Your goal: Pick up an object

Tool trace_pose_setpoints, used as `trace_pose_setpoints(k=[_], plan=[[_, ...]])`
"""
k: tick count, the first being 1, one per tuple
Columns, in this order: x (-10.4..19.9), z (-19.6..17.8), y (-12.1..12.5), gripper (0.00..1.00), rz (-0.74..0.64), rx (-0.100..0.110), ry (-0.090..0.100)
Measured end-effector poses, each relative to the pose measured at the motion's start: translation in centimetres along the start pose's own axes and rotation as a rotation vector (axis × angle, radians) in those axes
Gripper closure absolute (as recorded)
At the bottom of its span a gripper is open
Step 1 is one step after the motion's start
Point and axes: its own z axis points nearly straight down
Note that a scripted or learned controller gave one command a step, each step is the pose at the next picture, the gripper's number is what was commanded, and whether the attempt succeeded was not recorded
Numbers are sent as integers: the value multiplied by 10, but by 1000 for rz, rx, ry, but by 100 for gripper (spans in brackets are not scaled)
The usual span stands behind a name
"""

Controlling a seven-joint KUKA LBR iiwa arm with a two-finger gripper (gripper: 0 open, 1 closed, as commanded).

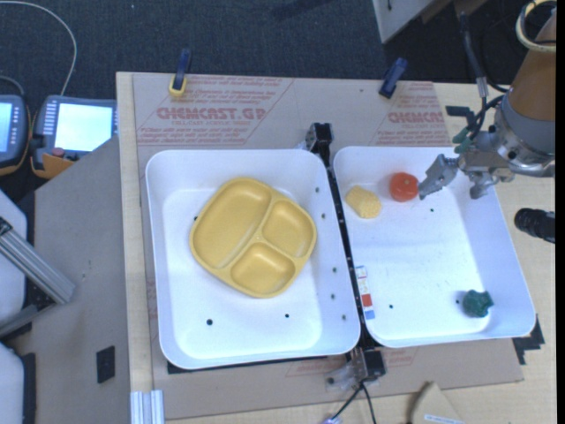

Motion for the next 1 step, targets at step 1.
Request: trace_pose_setpoints(k=[1], plan=[[0,-7,2,0,-3,-13,-2]])
